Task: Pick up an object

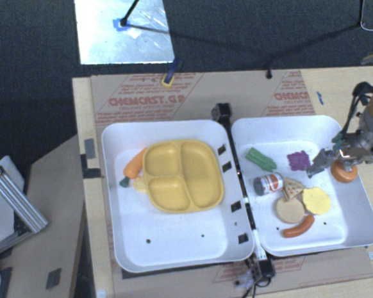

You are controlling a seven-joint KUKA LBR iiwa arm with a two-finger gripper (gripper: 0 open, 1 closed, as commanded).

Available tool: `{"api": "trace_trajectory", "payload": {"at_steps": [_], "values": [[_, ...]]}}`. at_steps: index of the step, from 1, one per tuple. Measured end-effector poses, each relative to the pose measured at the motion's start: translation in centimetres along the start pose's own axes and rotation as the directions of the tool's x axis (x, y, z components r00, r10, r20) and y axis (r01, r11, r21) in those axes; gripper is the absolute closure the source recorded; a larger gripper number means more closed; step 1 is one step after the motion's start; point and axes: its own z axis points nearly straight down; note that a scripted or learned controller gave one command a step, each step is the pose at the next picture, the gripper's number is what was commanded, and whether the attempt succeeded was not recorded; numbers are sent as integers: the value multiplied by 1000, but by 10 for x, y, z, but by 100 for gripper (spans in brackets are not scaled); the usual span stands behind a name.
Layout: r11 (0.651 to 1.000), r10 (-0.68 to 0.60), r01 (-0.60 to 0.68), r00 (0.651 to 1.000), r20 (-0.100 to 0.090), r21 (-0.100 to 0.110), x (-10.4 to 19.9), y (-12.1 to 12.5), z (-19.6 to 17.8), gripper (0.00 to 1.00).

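My gripper (329,159) hangs over the right side of the right bin (357,231), reaching in from the right edge. Just below and to its right an orange round piece (345,174) lies against the bin's right wall, partly covered by the gripper. A purple toy (297,161) sits immediately left of the gripper. Further left are a green piece (260,158) and a small can (268,184) on its side. Toward the front lie a tan wedge (293,189), a yellow disc (316,200), a beige disc (288,210) and a red sausage (298,227).
The left bin (133,246) holds a yellow divided plate (179,176) with an orange carrot (134,164) at its left side. Black clips (226,167) line the seam between the bins. A metal frame (6,191) stands at far left.
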Motion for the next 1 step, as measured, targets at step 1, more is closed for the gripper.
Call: {"api": "trace_trajectory", "payload": {"at_steps": [1], "values": [[1000, -3, 3, 1000, 3, -12, 0, 3, -6, 0]]}}
